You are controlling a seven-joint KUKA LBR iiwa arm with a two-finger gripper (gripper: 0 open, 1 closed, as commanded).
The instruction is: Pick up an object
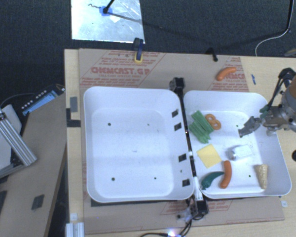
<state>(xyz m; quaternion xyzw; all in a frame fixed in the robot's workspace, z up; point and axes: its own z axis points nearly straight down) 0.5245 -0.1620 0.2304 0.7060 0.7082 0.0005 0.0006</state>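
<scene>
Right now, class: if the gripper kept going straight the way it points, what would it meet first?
The gripper points left and downward over the right bin. Its line probably ends on bare bin floor, between the pretzel and the white block; depth is unclear.

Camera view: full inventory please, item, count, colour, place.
white bins: 2, side by side on the bench
green beans: 1 bunch, right bin, near the divider
pretzel: 1, orange, beside the beans
cheese slice: 1, yellow, right bin centre
white cup: 1, on its side, right bin
sausage: 1, orange, right bin front
green pepper: 1, beside that sausage
cone: 1, cream, right bin front corner
second sausage: 1, orange, on the board behind the bins
gripper: 1, grey, over the right bin
</scene>
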